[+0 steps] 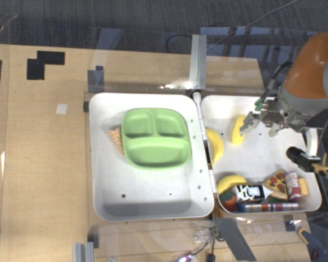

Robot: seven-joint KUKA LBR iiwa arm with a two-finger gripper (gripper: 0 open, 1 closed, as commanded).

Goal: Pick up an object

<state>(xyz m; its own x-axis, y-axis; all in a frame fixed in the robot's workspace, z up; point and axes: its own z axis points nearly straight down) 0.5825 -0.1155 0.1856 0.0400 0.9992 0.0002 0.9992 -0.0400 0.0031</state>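
My gripper [261, 125] hangs over the back of the right bin [262, 160], its two fingers spread open with nothing between them. A small yellow object [238, 131] lies just left of the left finger [249, 123], close to it. A banana [214, 144] rests against the bin's left wall. Along the front of that bin lie a yellow rounded piece [229, 183], a black and white item [250, 192], a pizza slice toy [276, 182], a red can [293, 185] and a marker [262, 206].
The left bin [115, 195] holds a green divided plate [154, 137] with a tan cracker-like piece [116, 140] poking out from under its left side. A metal divider [203, 146] separates the bins. The arm's orange band [314, 64] looms at the right.
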